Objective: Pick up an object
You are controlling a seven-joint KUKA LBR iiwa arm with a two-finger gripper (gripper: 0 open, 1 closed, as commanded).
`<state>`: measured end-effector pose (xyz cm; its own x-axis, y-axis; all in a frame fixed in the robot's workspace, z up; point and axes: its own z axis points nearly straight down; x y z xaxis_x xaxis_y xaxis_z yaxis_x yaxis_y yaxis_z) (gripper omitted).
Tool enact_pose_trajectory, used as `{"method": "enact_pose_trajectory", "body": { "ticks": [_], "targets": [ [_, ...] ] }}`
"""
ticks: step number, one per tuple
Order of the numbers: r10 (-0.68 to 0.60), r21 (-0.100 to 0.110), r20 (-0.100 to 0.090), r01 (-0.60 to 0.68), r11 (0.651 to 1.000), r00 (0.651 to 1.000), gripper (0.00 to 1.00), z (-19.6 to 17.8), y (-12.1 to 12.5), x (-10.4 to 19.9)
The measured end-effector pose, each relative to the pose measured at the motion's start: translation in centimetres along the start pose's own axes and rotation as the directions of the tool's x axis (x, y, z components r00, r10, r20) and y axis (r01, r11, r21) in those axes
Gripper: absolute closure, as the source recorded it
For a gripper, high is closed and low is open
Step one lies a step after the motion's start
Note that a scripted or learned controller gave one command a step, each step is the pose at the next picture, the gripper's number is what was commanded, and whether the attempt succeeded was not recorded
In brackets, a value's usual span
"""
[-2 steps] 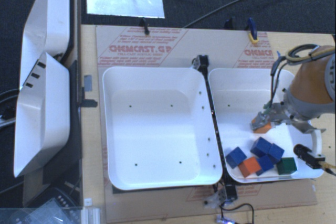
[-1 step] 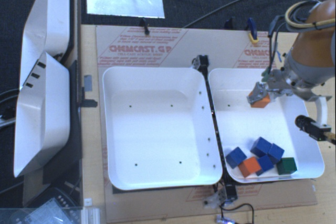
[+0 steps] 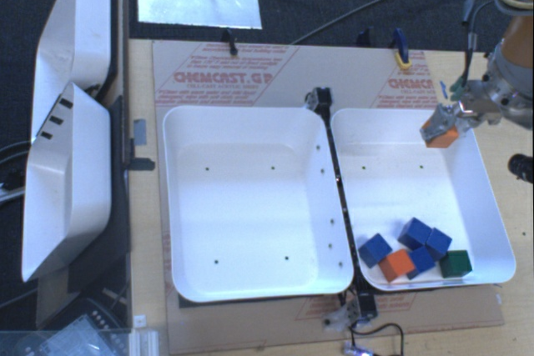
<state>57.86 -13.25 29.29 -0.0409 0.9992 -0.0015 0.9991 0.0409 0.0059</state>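
1. At the far left, two spare white trays (image 3: 67, 137) lean stacked against the bench edge, well apart from the work area.
2. The left bin (image 3: 179, 179) sits on a clear sheet with red lettering (image 3: 221, 77). Its white floor is bare from rim to rim, with open room all across it.
3. A dark clip strip (image 3: 334, 179) runs down the seam where the two bins touch, from the far rims to the near rims.
4. The right bin (image 3: 492, 204) has a bare floor across its far and middle parts. Its blocks crowd the near edge: a blue block (image 3: 375, 248), an orange block (image 3: 398, 263) just beside it, a cluster of blue blocks (image 3: 425, 242) touching that, and a green block (image 3: 455, 263) pressed near the front right rim.
5. Above the far right corner of the right bin, the claw (image 3: 446, 122) hangs over the rim, reaching in from the right. Its fingers pinch a small orange block (image 3: 440, 133), which is lifted clear of the bin floor and well apart from the blocks at the near edge.
6. The grey arm (image 3: 509, 75) extends off the right side, with cables looping above it.
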Motion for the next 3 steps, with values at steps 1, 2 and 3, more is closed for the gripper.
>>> {"method": "enact_pose_trajectory", "body": {
  "ticks": [1,2,3],
  "targets": [
    [0.036,0.006,-0.003,-0.036,0.999,0.999,1.0,1.1,0.3,5.2],
    [0.035,0.011,-0.003,-0.035,0.999,0.999,1.0,7.5,1.0,12.6],
    [0.034,0.005,-0.003,-0.034,0.999,0.999,1.0,6.0,-1.4,19.6]
  ]
}}
